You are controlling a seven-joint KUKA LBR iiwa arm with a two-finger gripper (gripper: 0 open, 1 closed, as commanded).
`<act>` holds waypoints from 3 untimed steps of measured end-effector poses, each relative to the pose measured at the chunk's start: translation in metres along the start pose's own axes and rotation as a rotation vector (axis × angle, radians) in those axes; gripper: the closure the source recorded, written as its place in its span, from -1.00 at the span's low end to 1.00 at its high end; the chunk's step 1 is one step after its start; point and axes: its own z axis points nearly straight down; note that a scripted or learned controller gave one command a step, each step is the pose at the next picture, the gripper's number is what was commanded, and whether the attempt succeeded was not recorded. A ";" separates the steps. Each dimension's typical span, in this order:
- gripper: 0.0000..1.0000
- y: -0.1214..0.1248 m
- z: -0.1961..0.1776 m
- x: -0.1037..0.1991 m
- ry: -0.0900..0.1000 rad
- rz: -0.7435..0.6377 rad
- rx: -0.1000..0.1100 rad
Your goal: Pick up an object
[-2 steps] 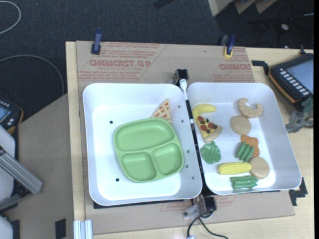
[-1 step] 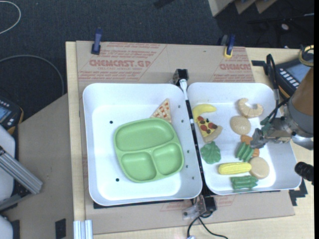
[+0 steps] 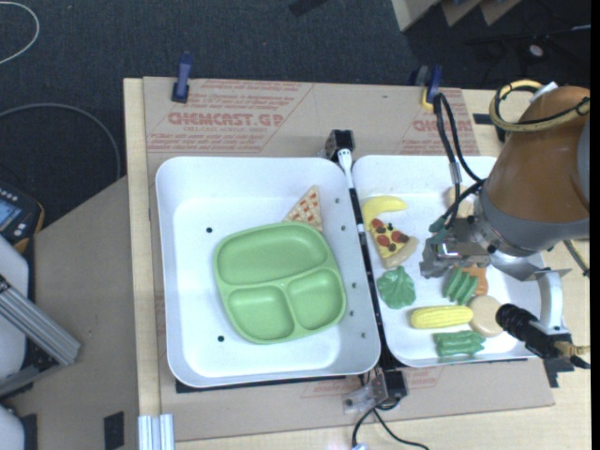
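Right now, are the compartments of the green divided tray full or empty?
Empty. The green divided tray lies flat in the left bin, and all three compartments show bare green floor; the pizza slice sits outside its rim.

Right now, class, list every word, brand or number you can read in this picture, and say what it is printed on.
"CHEMCAST GP": red print on the brown protective sheet covering the bench board, above the left bin.
The same red print repeats in smaller lines on that sheet, above both bins; those are too blurred to read.
No readable text on the green tray.
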 end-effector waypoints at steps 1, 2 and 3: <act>1.00 0.001 -0.016 0.086 -0.001 -0.004 -0.006; 1.00 0.012 -0.080 0.139 -0.002 0.001 -0.007; 1.00 0.000 -0.237 0.101 -0.002 0.005 -0.015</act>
